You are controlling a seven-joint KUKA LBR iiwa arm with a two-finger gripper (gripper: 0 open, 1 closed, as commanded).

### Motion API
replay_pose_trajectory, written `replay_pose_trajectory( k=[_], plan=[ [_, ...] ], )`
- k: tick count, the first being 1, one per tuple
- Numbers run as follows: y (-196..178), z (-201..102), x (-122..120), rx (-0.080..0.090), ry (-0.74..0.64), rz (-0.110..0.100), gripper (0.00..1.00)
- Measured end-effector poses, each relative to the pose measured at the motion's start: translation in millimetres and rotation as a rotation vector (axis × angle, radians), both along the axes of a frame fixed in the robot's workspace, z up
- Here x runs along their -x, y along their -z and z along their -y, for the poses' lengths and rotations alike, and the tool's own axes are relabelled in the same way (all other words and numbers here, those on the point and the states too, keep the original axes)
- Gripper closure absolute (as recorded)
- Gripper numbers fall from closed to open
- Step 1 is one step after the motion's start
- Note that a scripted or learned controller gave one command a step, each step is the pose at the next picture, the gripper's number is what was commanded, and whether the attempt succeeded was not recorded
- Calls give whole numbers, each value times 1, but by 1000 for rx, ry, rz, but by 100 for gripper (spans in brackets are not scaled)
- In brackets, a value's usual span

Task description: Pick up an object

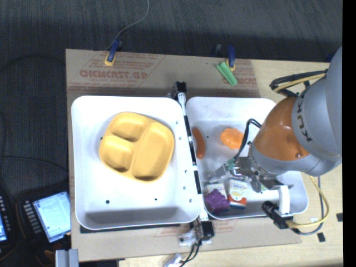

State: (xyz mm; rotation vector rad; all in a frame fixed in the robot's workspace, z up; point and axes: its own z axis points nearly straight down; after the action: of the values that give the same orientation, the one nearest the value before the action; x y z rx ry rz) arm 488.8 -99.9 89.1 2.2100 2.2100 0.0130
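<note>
The arm's orange band (281, 138) is closest to the lens, so the claw (240, 172) sits low in the right bin (233, 107), above a small carton (238, 192) near the front edge, beside a purple toy (216, 200). Can't tell its state.

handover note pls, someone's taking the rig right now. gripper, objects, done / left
Gripper: low in the right bin, over the clutter near its front. Fingers hidden under the wrist, so no grasp can be confirmed.
Right bin: orange carrot-like piece along the left wall, round orange item towards the back, purple item at the front left, small white carton with a red base beside it, just below the gripper.
Left bin: yellow three-section tray, away from the arm.
Done: arm has reached into the right bin.
Left: secure one object, likely the carton or purple item, and lift it.
</note>
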Motion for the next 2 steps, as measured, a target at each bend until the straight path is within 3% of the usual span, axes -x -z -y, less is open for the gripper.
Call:
replay_pose_trajectory(
  k=[2],
  plan=[
    [0,-1,0,2,1,0,0]
  ],
)
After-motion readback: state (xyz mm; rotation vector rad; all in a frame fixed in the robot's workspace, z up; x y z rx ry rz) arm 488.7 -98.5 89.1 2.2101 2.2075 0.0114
